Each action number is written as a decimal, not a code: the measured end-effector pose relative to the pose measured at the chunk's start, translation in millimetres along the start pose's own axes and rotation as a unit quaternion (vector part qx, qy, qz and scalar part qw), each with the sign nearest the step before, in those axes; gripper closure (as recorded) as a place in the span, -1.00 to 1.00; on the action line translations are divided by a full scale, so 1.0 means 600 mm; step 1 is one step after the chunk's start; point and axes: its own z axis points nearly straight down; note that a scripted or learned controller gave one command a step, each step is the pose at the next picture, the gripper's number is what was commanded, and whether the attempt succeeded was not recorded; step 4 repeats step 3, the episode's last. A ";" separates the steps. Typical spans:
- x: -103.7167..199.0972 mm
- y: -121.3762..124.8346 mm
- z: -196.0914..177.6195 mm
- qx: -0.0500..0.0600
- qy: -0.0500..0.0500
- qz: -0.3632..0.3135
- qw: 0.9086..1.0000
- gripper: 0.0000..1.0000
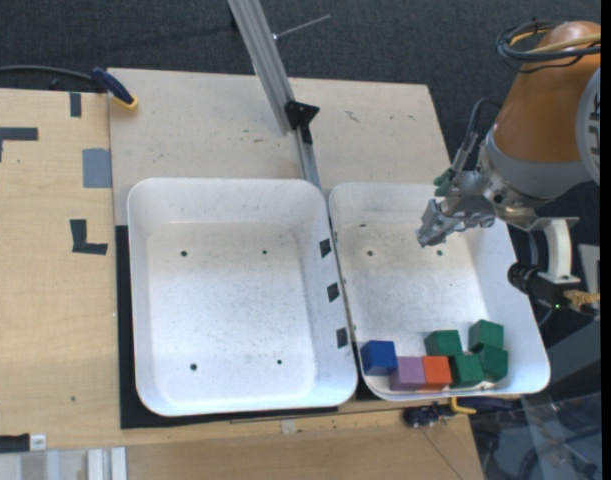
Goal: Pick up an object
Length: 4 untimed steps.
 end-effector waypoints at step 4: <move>0.250 0.109 0.052 0.000 0.000 0.000 1.000 1.00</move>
